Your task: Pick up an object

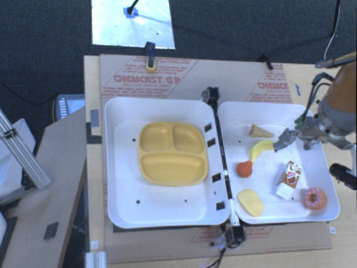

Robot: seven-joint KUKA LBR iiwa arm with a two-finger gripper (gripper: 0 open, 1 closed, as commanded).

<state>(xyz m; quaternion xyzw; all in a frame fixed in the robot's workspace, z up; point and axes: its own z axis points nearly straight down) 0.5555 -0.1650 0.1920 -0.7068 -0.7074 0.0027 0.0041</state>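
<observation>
gripper (285, 139) over the right bin (329, 166), just beside the banana (260, 148)
whether it is open or closed, i cannot tell; nothing visibly held; tomato (244, 169), carton (289, 178) and donut (314, 198) lie nearby.

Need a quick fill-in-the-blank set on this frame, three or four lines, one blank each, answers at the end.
1. The yellow divided tray lies in the ____ bin.
2. The pink donut sits near the right bin's front-____ corner.
3. The red ball lies right beside the yellow ____.
4. The gripper hovers over the ____ bin, near the banana.

Answers: left; right; banana; right
</observation>
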